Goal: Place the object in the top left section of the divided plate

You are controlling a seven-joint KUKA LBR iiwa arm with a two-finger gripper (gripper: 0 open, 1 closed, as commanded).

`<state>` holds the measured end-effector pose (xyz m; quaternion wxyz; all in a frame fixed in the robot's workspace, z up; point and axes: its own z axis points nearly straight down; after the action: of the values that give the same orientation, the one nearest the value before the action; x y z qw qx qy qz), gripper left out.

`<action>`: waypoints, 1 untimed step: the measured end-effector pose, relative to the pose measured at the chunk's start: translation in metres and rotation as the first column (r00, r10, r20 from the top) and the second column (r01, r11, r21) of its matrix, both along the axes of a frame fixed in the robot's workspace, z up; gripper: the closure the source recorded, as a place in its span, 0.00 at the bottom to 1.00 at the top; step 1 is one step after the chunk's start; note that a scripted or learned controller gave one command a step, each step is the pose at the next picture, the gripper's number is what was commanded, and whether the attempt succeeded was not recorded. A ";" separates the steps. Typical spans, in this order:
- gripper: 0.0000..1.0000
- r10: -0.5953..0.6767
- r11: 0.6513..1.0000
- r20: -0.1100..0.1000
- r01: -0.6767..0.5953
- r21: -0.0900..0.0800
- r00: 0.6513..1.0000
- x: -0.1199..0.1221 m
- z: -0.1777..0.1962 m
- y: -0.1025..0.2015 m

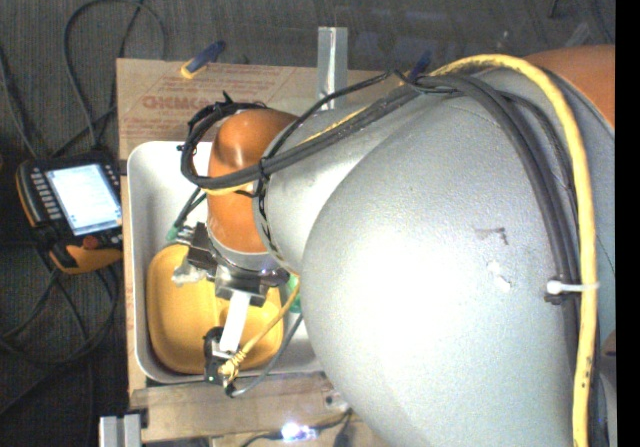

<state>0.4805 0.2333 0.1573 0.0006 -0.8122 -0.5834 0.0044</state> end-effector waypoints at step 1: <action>0.00 -0.037 0.999 0.004 0.037 -0.002 0.999 0.055 0.154 -0.109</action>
<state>0.5351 0.1241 0.3115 -0.0011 -0.8229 -0.5682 0.0035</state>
